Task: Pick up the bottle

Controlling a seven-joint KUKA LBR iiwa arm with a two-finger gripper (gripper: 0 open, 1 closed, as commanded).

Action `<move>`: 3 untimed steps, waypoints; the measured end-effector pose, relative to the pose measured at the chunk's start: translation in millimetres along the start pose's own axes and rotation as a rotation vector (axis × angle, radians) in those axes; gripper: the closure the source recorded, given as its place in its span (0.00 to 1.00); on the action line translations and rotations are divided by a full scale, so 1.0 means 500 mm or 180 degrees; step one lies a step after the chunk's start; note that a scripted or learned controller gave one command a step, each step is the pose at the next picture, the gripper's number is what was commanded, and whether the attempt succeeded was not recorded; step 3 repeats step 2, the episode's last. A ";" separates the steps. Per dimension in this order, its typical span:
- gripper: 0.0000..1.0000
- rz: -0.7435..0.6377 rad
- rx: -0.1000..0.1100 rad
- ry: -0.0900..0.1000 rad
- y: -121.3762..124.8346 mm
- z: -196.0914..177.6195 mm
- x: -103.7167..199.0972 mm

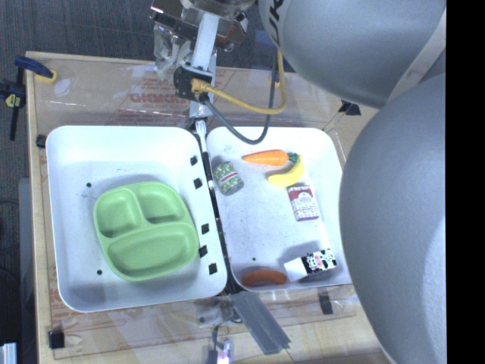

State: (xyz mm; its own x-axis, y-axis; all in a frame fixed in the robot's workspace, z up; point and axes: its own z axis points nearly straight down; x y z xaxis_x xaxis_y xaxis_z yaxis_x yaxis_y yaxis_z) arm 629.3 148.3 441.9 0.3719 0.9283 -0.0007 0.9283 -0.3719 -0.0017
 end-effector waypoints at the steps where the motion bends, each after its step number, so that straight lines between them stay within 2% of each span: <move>1: 1.00 -0.0035 0.0009 -0.0007 -0.003 -0.019 0.006; 3: 1.00 -0.0072 0.0020 -0.0014 -0.007 -0.038 0.011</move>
